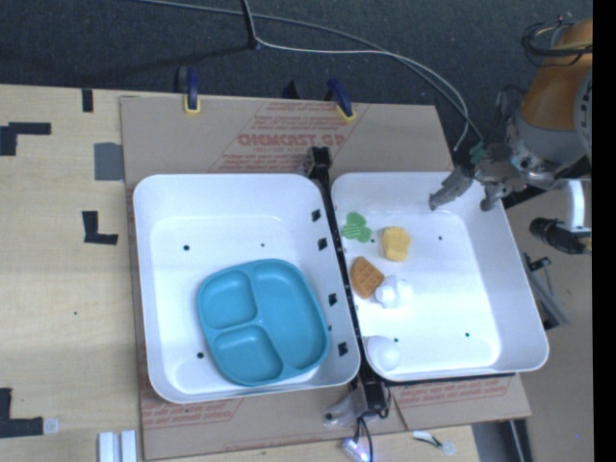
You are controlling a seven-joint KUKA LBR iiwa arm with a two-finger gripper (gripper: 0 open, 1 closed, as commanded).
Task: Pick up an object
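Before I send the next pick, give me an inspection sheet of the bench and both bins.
Surface: cardboard sheet under two white bins, held by two clamps at its far edge.
Job's things: right bin holds a green piece, yellow piece, brown waffle-like piece and two small white pieces near the divider.
Clutter: blue divided plate in the left bin.
Grippers: claw open, above the right bin's far edge, holding nothing.
Cables: one cable runs behind the bins.
Surroundings: black tape marks on the bench.

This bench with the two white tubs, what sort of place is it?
Likely a robotics lab: a robot arm reaches over two white bins, cardboard is clamped beneath them, and a cable trails across the floor.
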